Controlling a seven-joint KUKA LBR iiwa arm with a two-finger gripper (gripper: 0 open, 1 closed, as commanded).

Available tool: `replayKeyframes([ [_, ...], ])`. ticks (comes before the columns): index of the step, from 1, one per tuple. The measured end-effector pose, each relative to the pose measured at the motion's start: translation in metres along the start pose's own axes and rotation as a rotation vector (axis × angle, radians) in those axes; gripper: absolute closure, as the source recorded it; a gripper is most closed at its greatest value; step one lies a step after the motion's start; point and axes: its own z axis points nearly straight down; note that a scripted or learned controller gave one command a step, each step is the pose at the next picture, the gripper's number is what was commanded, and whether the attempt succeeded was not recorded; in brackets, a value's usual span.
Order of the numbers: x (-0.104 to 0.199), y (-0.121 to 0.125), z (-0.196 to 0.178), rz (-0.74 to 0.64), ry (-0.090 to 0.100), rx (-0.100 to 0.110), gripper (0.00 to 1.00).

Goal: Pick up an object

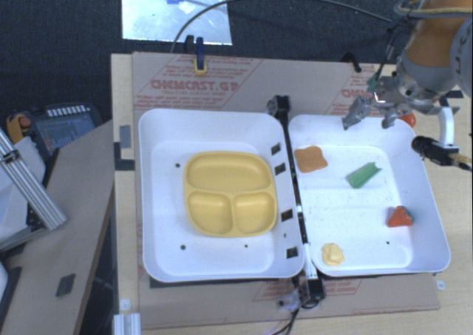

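The right bin holds several small items: an orange flat piece at its back left, a green wedge near the middle, a red piece at the right and a pale yellow lump at the front left. My gripper hangs over the bin's back rim, above and behind the green wedge. Its two fingers are spread open with nothing between them.
The left bin holds a yellow divided tray. A black divider runs between the bins. A dark cable fitting sticks out by the right bin's back right corner. Brown cardboard lies behind the bins.
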Motion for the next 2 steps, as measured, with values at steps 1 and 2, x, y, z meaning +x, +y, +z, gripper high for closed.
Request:
replayKeyframes([
  [1,0.001,0.002,0.039,0.000,0.000,0.000,0.00],
  [2,0.009,-0.004,0.090,-0.001,0.001,0.002,0.00],
])
